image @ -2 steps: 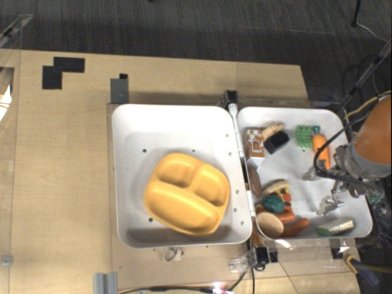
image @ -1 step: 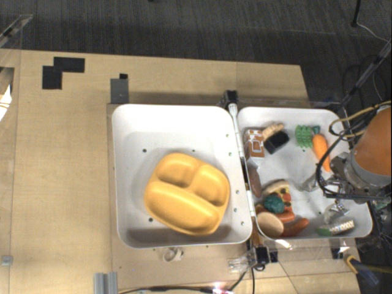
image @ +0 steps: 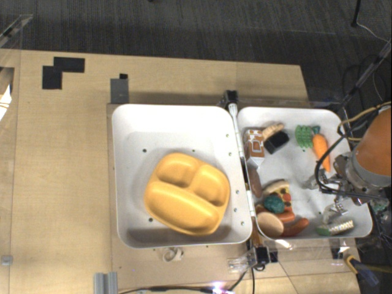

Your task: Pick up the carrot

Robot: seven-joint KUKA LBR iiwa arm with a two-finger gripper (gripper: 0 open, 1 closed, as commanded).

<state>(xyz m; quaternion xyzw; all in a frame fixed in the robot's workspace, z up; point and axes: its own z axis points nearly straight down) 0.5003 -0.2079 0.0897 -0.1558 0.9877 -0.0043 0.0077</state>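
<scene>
Over in the right bin: the carrot [image: 321, 150] lies near the back right corner, orange body running roughly front to back, with its green leafy top [image: 305, 135] just beside it on the left.
Arm: reaches in from the right, orange band [image: 375, 144] sitting over the bin's right wall [image: 340, 120], close to the carrot's lower end.
Gripper: [image: 334, 212] hangs low near the front right of that bin, well short of the carrot; honestly can't tell if it's spread or pressed together, too small and cluttered.
How it'll handle: looks like a toy carrot, so my guess is light, stiff and a bit slick. I'd grab across the thick middle of the body, not the tapered tip or the leaves.
Neighbours: black block [image: 277, 141] and other toy food crowd the left side; a big yellow bread-shaped thing [image: 187, 192] sits in the left bin.
Writing: nothing readable anywhere.
</scene>
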